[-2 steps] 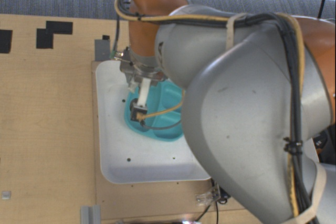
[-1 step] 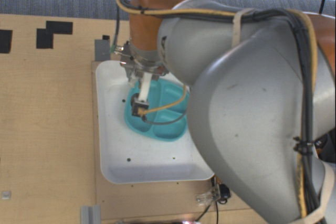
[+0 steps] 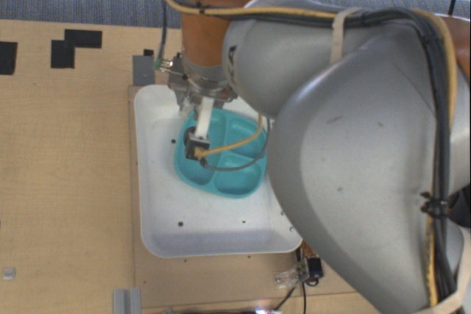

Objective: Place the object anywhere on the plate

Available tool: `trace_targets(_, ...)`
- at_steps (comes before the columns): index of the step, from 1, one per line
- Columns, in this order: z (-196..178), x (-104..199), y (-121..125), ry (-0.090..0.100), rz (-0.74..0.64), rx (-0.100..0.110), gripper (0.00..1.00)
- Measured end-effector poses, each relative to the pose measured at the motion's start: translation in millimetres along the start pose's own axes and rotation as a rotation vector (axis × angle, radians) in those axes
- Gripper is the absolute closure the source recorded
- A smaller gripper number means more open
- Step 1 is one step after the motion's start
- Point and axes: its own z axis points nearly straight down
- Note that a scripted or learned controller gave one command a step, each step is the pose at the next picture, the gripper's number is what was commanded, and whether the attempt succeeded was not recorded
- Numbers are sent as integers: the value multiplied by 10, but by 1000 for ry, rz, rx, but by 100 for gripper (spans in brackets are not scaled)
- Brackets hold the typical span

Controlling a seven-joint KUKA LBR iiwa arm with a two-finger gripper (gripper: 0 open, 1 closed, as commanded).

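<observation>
In the shallow white plastic bin [image 3: 158, 187], the teal compartmented plastic plate [image 3: 234, 174] lies toward the far side, with bare floor along the left and near rims. The grey two-finger gripper [image 3: 204, 101] hangs over the plate's far-left edge — open or closed, I cannot tell.

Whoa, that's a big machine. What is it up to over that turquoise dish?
A grey robot arm with an orange band reaches in from the right, with its pincer low over a turquoise divided plate. The plate lies in a shallow white bin on the bench. The arm's job is to put an object on that plate. The arm hides the pincer's tip from this angle, so I cannot tell whether it carries anything.
</observation>
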Motion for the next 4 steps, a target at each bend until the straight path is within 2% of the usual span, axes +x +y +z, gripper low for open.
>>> trace_targets(1, -121, 22, 6, 2, -10, -3, 100)
trace_targets(2, 736, 11, 151, 3, -311, -5, 100)
trace_targets(3, -1044, -151, -435, 4, -553, -13, 100)
trace_targets(4, -2246, -186, -82, 1, -197, -6, 100)
